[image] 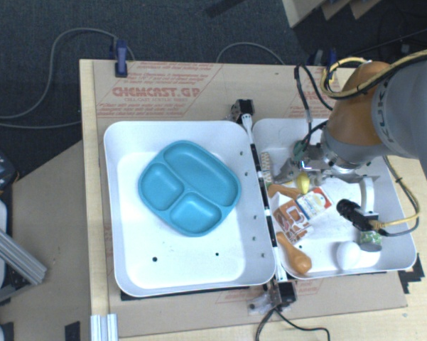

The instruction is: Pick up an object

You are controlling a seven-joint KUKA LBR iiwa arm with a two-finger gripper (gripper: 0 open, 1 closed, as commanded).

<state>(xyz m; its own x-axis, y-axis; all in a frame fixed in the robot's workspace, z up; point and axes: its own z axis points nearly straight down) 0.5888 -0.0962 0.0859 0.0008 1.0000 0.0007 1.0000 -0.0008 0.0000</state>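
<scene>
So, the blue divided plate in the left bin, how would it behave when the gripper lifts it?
The blue plate looks like rigid plastic, so probably stiff and light. Its wide, low shape likely offers only the rim to pinch, and its smooth surface may slip.

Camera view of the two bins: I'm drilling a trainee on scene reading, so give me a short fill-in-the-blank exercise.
1. The blue divided plate lies in the ____ bin.
2. The plate has ____ compartments.
3. The arm hangs over the ____ bin, where the small objects lie.
4. The band above the arm's wrist is ____.

Missing words: left; three; right; orange
</scene>
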